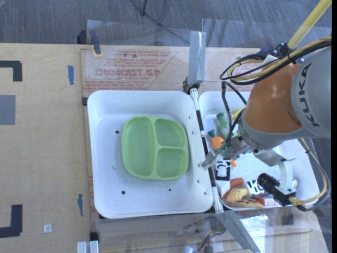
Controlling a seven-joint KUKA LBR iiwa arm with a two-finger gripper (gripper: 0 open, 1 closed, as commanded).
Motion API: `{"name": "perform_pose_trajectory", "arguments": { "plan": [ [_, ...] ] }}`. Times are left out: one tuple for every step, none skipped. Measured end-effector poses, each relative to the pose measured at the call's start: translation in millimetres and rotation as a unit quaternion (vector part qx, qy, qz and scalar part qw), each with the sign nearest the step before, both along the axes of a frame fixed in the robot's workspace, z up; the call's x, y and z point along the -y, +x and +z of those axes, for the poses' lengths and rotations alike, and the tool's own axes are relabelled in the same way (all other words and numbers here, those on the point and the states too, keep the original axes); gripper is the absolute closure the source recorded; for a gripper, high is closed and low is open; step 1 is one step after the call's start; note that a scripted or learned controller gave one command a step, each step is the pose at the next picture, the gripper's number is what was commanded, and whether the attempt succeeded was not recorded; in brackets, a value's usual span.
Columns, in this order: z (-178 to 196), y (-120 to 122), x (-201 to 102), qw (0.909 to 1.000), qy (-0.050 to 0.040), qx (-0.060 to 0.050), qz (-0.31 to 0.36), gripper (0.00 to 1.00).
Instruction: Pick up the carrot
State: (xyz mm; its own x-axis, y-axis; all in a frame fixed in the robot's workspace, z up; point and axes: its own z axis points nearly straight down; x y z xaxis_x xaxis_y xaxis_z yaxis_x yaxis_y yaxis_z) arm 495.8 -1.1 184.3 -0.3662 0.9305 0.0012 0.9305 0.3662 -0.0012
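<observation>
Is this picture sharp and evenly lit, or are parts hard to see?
Camera view: even, soft light, faint shadows; the green plate in the left bin is crisp; the arm looms large and slightly soft, hiding much of the right bin; the carrot shows small.

"KUKA" is printed in dark letters on the grey arm [315, 101]; faded red lettering, seemingly "CHEMCAST GP", is seen on the brown sheet [129, 70] behind the bins
</observation>
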Motion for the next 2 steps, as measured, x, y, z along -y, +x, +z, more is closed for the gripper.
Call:
{"name": "perform_pose_trajectory", "arguments": {
  "plan": [
    [0.0, -16.5, 59.6, 1.0000, 0.0001, 0.000, 0.004, 0.00],
    [-50.4, -16.4, 97.0, 0.9999, -0.0002, 0.001, -0.017, 0.00]
  ]
}}
